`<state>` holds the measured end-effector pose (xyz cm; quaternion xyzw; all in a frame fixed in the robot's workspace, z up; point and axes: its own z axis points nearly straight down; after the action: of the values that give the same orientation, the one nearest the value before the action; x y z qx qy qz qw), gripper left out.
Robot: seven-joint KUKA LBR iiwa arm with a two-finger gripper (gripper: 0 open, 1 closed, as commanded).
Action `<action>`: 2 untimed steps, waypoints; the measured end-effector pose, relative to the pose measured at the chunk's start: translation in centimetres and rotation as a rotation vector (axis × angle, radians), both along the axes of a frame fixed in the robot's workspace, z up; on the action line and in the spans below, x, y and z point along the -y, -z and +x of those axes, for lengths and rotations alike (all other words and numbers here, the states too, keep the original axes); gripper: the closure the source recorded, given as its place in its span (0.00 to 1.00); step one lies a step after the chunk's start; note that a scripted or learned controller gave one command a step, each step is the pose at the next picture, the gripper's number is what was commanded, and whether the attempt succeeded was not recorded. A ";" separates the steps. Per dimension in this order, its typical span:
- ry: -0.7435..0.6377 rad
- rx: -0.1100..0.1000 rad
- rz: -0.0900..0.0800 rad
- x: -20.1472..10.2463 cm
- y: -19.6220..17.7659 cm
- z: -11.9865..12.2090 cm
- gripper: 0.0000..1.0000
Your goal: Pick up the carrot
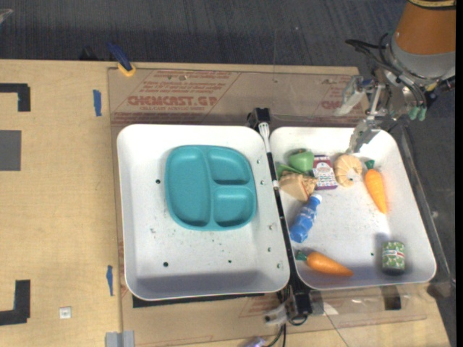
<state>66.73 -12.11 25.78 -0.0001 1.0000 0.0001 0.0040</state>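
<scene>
Two orange carrots lie in the right bin (416, 215). One carrot (376, 189) lies near the bin's right wall, pointing toward the front. The other carrot (328, 264), with a green top, lies at the front of the bin. My gripper (366, 130) hangs over the bin's far edge, above and just behind a tan round toy (349, 169). It is up and to the left of the nearer carrot, apart from it. Nothing shows in its grasp.
The right bin also holds a green toy (300, 159), a small purple carton (325, 172), a beige piece (296, 186), a blue bottle (304, 220) and a green can (393, 256). A teal divided plate (211, 186) sits in the left bin (145, 251).
</scene>
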 end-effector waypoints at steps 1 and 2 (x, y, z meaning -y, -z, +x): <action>-0.181 0.004 -0.003 5.2 15.1 0.2 0.00; -0.036 -0.001 -0.001 10.3 17.0 -4.1 0.00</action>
<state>62.62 -22.42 8.78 -0.0180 0.9998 -0.0003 0.0035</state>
